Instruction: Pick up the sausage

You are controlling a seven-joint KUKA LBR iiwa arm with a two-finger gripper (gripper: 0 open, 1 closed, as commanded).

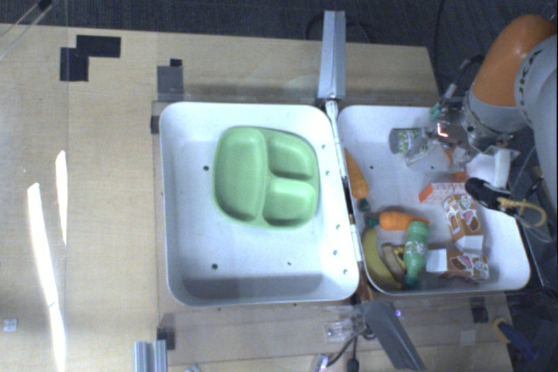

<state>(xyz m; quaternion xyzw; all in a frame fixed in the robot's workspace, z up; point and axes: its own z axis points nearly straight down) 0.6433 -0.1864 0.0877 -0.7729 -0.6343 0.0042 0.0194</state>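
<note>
One sausage [353, 175], orange-brown, lies along left wall of right bin [384, 119], long axis near-far. Gripper [414, 141] state: you can't tell.

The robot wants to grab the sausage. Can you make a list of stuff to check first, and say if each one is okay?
1. Sausage found: ok, the orange-brown piece lies along the left wall of the right bin.
2. Gripper over the sausage: not ok, it sits to the right of it, toward the bin's back.
3. Fingers open: cannot tell.
4. Room around the sausage: not ok, it hugs the wall.
5. Neighbours apart from it: ok, the carrot and banana lie nearer the front.
6. Green tray out of the way: ok, it is in the left bin.
</note>
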